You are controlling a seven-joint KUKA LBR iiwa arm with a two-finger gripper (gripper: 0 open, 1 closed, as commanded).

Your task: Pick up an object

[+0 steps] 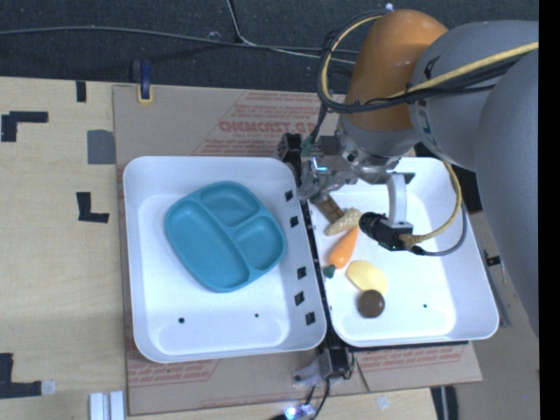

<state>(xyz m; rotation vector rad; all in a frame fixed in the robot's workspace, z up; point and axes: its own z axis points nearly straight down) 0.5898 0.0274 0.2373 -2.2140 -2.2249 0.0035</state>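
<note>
arm (411, 77): reaches in from the right, wrist low over the top-left corner of the right bin (455, 313)
end effector (325, 191): down by the right bin's left wall, just above the brown piece (329, 208); can't tell if it is spread or pinched, the wrist and clutter hide it
hold: nothing seen gripped, so no pick counted yet
targets: all in the right bin's left half; brown piece topmost, tan piece (341, 224) touching it, carrot (343, 248) just below, yellow lump (367, 276) lower, brown ball (371, 304) touching the lump
why clustered: likely dropped loose; they sit as a line along the left wall, so the arm comes in at that side
tray (226, 234): blue, three sections, flat in the left bin (144, 322), turned at a slant; too wide and flat for an easy pinch, judged
edges: brown and tan pieces lie close to the divider wall, little side room there; black clips on the divider may snag
open room: right half of the right bin is bare, best way out; lump and ball have more clearance than the top pieces
cable (437, 234): yellow loop hangs over the right bin near the black connector (385, 230), could brush the items
step: judged at the descent or grasp try on the brown piece
desk (52, 261): bare wood with black marks left of the bins
</note>
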